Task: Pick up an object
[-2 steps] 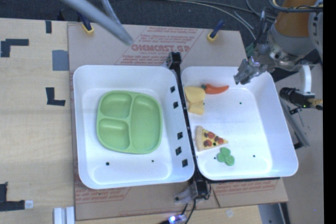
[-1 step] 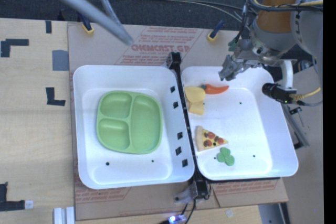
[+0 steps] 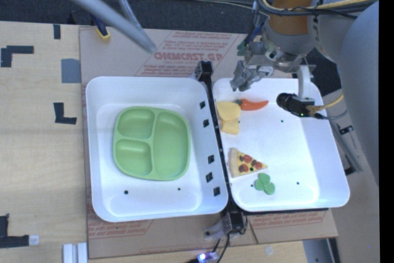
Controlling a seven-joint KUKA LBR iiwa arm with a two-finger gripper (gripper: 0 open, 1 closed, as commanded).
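The approach looks to be under way, nothing lifted yet. The metal two-finger gripper [image 3: 245, 79] hangs at the right white bin's [image 3: 308, 157] far edge, grasping nothing (its jaws' spread I cannot tell). The small orange plastic carrot [image 3: 253, 105] lies just beneath it, beside the pale yellow cheese block [image 3: 228, 116]; next comes a short descent.

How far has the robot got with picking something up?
Nothing looks picked up yet. The claw hovers at the right bin's far edge, just above the carrot and yellow piece. The pizza slice and green piece lie untouched. Grasping and lifting remain.
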